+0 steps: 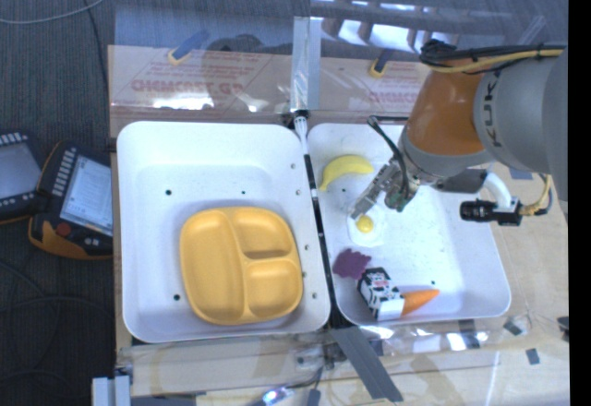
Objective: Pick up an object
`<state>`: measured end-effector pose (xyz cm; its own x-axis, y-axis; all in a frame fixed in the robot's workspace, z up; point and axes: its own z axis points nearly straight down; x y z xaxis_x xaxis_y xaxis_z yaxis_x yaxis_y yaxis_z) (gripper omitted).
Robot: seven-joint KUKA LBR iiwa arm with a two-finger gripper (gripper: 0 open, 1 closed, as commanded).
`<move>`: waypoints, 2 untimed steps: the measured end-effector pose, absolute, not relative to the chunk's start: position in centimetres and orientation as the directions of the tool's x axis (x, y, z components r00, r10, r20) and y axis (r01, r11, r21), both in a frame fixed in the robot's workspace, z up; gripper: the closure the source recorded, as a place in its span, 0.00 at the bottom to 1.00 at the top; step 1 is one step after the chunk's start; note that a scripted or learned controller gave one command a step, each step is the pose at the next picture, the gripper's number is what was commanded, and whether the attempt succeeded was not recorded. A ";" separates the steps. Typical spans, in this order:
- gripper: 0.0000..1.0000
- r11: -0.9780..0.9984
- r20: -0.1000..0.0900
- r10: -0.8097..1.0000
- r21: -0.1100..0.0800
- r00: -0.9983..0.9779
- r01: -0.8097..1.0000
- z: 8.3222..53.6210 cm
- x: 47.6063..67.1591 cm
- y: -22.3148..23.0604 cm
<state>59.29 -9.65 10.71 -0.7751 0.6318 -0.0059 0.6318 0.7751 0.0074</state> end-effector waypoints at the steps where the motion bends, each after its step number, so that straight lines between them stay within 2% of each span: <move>1: 1.00 0.618 0.002 0.787 0.000 -0.618 0.787 18.3 52.0 -6.7; 2: 1.00 0.342 0.000 0.940 -0.002 -0.342 0.940 21.4 53.2 -0.5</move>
